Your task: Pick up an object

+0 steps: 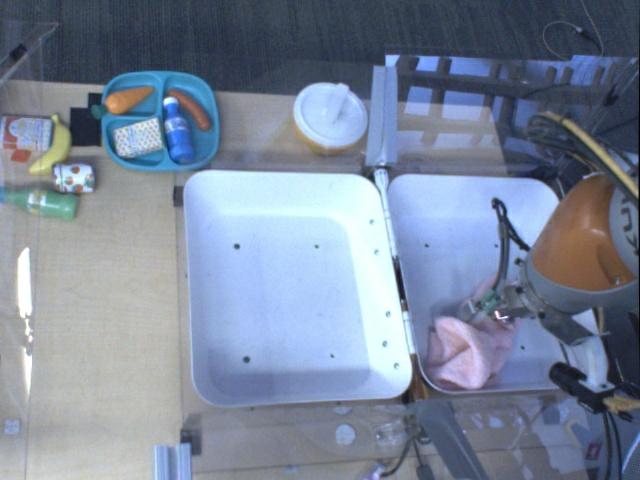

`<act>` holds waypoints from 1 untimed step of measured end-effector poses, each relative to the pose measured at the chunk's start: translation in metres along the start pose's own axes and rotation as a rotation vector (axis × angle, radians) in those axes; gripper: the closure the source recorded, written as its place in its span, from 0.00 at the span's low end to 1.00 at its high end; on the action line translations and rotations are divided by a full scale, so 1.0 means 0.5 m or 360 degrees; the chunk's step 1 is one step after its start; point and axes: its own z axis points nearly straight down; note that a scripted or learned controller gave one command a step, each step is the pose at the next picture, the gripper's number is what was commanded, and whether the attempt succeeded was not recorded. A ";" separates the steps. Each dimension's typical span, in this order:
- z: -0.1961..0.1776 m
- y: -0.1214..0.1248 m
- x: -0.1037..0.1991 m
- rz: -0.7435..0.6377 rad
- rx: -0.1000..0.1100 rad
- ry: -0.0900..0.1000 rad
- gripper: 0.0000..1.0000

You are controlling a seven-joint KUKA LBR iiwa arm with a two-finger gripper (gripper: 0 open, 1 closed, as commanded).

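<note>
2 white bins are seen side by side on a wooden bench; the left bin is larger in view, the right bin is partly covered by the arm. A pink cloth is bunched up in the near part of the right bin, close to its front wall and just right of the divider between the bins. The grey arm with its orange band is reached in from the right and is bent down over the right bin; the gripper is seen at the upper right edge of the cloth, touching or just above it; which of the 2 cannot be told. The fingers are mostly hidden by the wrist and cables, so how far they are spread cannot be told, and no part of the cloth is clearly seen between them. A black cable is looped along the wrist above the gripper.

Behind the left bin a blue divided plate is placed, with a toy carrot, a small blue bottle and other toy food in its compartments; a round white lid on a yellow cup is set near the back corner between the bins. At the far left edge a banana, a small can and a green bottle are laid together.
</note>
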 end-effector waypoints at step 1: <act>-0.061 0.078 -0.095 -0.0033 0.0015 0.0006 0.00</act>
